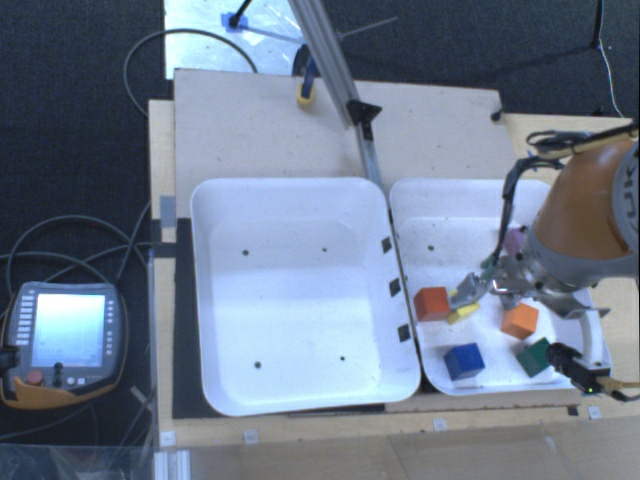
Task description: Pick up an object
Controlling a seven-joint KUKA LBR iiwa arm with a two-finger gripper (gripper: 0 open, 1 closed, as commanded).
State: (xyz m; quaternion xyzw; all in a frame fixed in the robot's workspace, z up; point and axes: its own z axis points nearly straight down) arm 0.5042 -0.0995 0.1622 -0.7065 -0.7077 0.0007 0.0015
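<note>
The right bin (440,208) holds several small blocks. A red-orange cube (431,303) lies near the bin's left wall, with a small yellow piece (462,315) just to its right. Also in the bin are a blue cube (464,360), an orange cube (519,321) and a green cube (536,356). A pale pink piece (515,238) peeks out behind the arm. My gripper (469,290) hangs low over the bin, right beside the red-orange cube and directly above the yellow piece. Nothing is visibly lifted in it.
The left bin (290,288) stands beside the right one, sharing a black-clipped divider (395,288). The arm's orange band (585,203) covers the right bin's far right side. A metal pole (325,43) slants over the board behind the bins. A teach pendant (62,343) lies at the left.
</note>
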